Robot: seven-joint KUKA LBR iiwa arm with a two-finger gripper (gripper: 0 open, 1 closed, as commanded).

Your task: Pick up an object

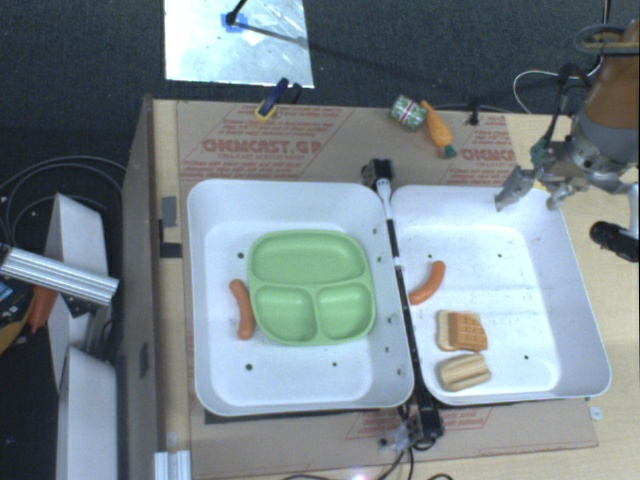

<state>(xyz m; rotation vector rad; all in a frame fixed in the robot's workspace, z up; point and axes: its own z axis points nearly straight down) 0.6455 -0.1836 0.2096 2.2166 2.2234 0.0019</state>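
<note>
The right bin (530, 258) holds an orange sausage (428, 282), a waffle piece (461, 331) and a tan bread roll (464, 371). The left bin (215, 268) holds a green divided tray (310, 286) with a second orange sausage (241, 309) lying beside its left edge. My gripper (530, 190) hangs over the far right corner of the right bin, open, its two fingers spread with nothing between them. It is well away from the food items.
Behind the bins on the cardboard lie a small green can (408, 110) and a toy carrot (438, 129). A blue and yellow clip (274, 100) sits at the back left. A shiny foil sheet (238, 26) lies further back. Cables run at the left.
</note>
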